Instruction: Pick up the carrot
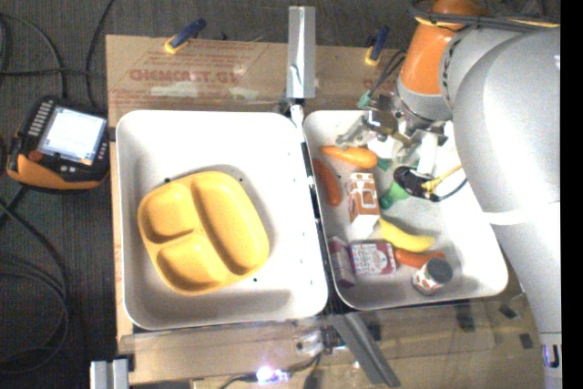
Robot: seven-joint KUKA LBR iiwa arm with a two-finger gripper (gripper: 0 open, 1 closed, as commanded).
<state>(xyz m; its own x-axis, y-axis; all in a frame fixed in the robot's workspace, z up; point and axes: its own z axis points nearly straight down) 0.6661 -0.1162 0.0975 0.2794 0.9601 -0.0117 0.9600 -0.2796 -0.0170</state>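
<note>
step: approach. pincer (387, 130) hangs low over the top of the right bin (492, 278), just beside the carrot's right end. no grasp visible.
pincer state: cannot tell. the wrist hardware blocks the tips.
front edge: metal bracket pieces and a small light glow at the bench (127, 87) lip, nearest the camera.
right bin, near end: dark-capped jar (432, 274), a small orange piece (409, 257) touching it, a maroon packet (363, 259), a banana (406, 237) above them.
right bin, middle: small orange-and-white carton (363, 197) upright-ish, a green item (394, 193) beside it, a reddish sausage-shaped piece (328, 182) along the left wall.
carrot (348, 156): lies roughly crosswise near the far end of the right bin, above the carton, close to the red piece. looks free on top, nothing over it.
left bin (137, 127): holds a yellow divided tray (203, 230), tilted, well apart from the target.
next move, my read: centre over the carrot's middle, jaws across its short axis, descend straight. the carton and green item sit close, so the clip risk is on the near side.
surface: brown cardboard sheet under both bins, blue clamps (185, 35) at the far edge, metal upright (301, 55) between the bins.
room: dark carpet, loose cables, teach pendant (61, 144) on the floor to the left.
</note>
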